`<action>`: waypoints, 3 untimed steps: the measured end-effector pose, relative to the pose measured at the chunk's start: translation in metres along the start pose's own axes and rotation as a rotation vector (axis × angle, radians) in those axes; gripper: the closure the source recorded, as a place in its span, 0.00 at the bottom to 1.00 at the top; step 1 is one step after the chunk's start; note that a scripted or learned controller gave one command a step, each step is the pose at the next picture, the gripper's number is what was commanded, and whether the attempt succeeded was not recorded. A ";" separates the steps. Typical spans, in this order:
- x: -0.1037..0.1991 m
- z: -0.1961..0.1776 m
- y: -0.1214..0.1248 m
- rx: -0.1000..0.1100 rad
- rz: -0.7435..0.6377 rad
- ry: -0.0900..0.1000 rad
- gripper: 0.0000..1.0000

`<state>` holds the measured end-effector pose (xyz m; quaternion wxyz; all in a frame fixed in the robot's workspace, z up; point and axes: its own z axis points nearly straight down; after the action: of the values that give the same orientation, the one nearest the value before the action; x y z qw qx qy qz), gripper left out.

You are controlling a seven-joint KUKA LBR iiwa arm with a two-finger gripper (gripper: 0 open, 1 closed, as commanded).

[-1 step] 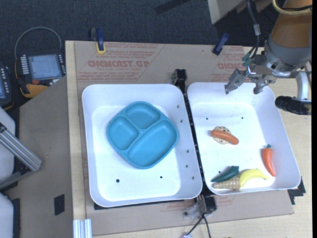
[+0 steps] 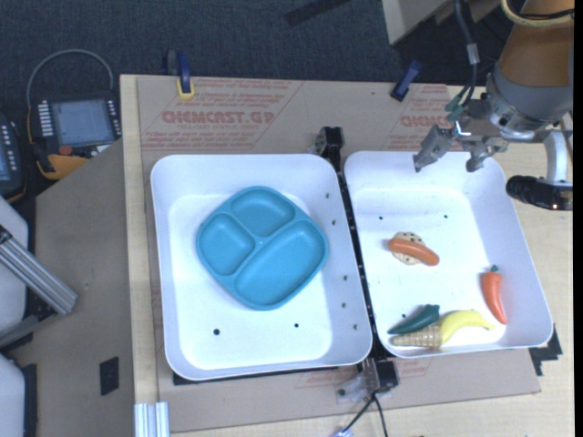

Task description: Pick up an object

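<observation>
At the right bin's (image 2: 364,244) near edge a banana (image 2: 466,324) and a corn cob (image 2: 417,322) are seen, a carrot (image 2: 493,297) by its right edge, a hot dog (image 2: 414,250) mid-bin. A blue plate (image 2: 262,246) is carried by the left bin (image 2: 173,244). Above the far edge the tool (image 2: 453,154) is held spread wide, with nothing gripped.

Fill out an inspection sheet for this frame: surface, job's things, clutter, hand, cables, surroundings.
Surface: brown board bearing left bin and right bin.
Job's things: hot dog toy, carrot, banana, corn cob with a green piece, all in the right bin.
Clutter: blue divided plate in the left bin.
Hand: hand above the right bin's far edge, fingers spread, holding nothing.
Cables: black cable along the arm.
Surroundings: pendant at left.
</observation>
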<state>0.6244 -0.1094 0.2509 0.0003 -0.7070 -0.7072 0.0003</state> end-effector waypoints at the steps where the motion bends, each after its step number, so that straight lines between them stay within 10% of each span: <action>1: 0.005 0.058 0.005 0.001 0.000 0.000 0.00; 3: 0.009 0.169 0.002 0.004 0.001 0.001 0.00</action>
<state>0.6263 -0.1003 0.0821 0.0020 -0.7075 -0.7068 0.0012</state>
